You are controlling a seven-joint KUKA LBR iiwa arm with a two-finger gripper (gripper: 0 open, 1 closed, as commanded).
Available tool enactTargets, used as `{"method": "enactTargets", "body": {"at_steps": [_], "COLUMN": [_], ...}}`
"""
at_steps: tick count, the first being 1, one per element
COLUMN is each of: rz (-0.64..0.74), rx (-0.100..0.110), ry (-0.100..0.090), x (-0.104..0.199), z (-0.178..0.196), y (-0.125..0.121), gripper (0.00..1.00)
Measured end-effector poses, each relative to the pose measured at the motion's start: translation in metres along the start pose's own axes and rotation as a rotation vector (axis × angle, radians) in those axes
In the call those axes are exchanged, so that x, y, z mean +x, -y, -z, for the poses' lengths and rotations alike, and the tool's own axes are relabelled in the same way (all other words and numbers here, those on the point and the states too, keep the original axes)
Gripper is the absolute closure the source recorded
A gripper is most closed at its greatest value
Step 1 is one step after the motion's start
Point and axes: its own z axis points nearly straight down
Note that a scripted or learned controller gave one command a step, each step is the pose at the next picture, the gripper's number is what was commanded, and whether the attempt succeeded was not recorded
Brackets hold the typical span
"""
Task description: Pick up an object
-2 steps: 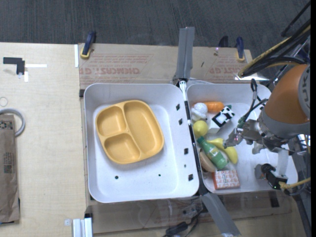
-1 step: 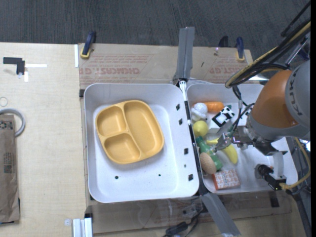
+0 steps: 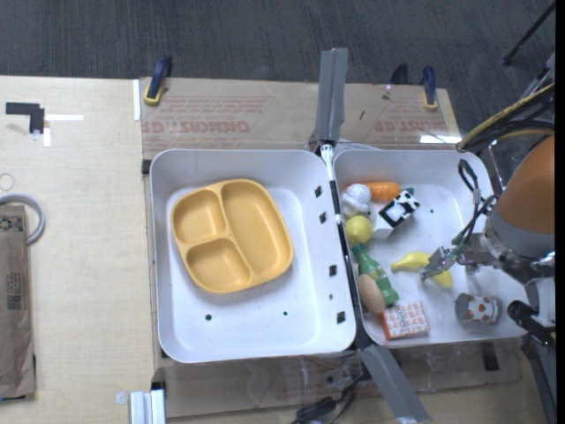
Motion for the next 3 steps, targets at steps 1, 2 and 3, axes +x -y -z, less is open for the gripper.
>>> {"method": "enactTargets", "body": {"at_steps": [1,2,3], "rz": [0.326,0.286,0.283], "rx": [-0.001,0.000,0.000], "ry": [0.000,-0.001,0.000], "x": [0.007,0.010,0.009], "z": [0.096,0.000,0.008], "y": [-0.038,-0.014,-0.014], "gripper": [0.00,0.00,1.00]}}
